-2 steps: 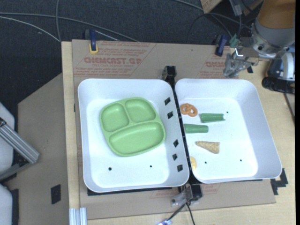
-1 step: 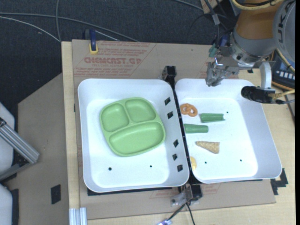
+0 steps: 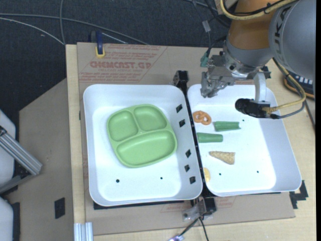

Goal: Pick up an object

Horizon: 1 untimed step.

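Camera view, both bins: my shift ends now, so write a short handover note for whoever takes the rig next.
Gripper: hovering over the far left corner of the right white bin; whether its fingers are open or shut cannot be made out, and no item is seen between them.
Right bin items: brown pretzel, two green bean-like pieces, tan triangular chip, small yellow piece by the divider.
Left white bin: green three-compartment plate.
Done: nothing picked up yet.
Left: grasp one object; the pretzel lies closest to the gripper.
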{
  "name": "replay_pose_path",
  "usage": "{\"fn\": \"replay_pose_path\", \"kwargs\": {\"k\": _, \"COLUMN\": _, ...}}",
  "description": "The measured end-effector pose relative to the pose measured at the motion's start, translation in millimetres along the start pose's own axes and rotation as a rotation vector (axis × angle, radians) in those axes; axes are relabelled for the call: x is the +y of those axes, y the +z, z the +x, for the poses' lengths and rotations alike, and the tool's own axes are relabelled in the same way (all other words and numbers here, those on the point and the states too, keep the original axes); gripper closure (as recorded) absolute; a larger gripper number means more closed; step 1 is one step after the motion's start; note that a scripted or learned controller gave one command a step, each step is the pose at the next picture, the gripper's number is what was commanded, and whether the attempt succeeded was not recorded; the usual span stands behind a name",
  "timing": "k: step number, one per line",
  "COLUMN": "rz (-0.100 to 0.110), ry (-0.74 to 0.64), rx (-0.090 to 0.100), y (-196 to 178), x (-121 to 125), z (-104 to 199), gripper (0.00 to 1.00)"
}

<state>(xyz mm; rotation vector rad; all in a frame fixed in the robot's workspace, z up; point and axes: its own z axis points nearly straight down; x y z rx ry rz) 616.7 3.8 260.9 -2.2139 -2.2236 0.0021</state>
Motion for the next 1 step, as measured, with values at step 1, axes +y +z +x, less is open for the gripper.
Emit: {"fn": "replay_pose_path", "kwargs": {"k": 1, "rz": 0.001, "ry": 0.002, "rx": -0.001, "y": 15.2, "x": -15.7, "z": 52.7, "gripper": 1.0}}
